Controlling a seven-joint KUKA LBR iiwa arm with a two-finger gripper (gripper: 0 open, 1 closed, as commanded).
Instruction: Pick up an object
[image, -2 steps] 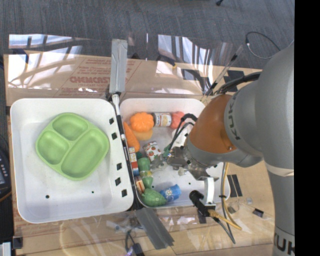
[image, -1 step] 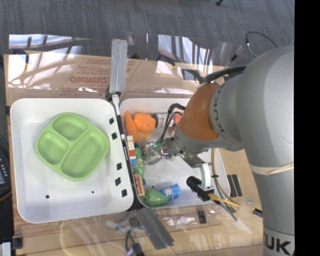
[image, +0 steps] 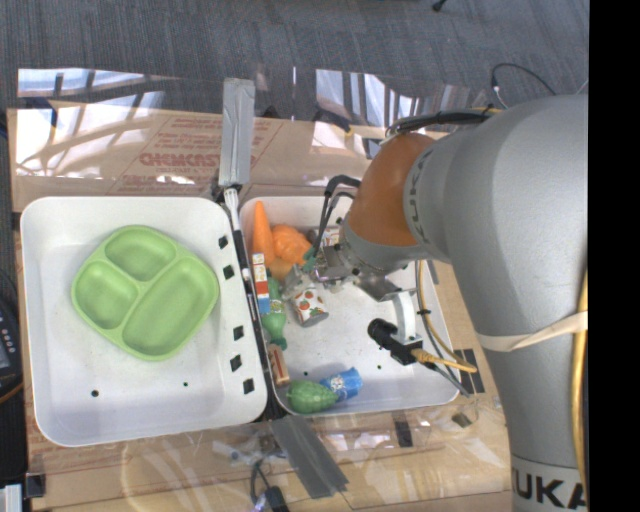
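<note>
No set target; likeliest pick, my guess, is the small white block (image: 310, 308) with red and green marks, lying in the upper middle of the right bin (image: 335, 348). End effector (image: 322, 268) sits just above and beside it, low in the bin. Spread or pressed together: cannot tell, the wrist hides it. Nothing visibly held.

Tight clutter around it:
- orange lump (image: 291, 246) just beside the end effector, toward the bin's left wall
- carrot (image: 261, 232) next to the lump, against that wall
- striped tube (image: 260, 280) along the same wall
- green piece (image: 274, 326) near the block's left
- green avocado-shaped toy (image: 309, 397) and blue item (image: 345, 382) at the near edge, well apart from the end effector

Left bin (image: 60, 395) holds a green divided plate (image: 145, 290).

Risks:
- the block is small and tilted, so it could slip or get nudged away on closing
- the end effector lies between block and orange lump, so a descent could land on neither or catch both
- crowding at the left wall could cause a wall strike or a jam
- an empty close looks quite possible
</note>
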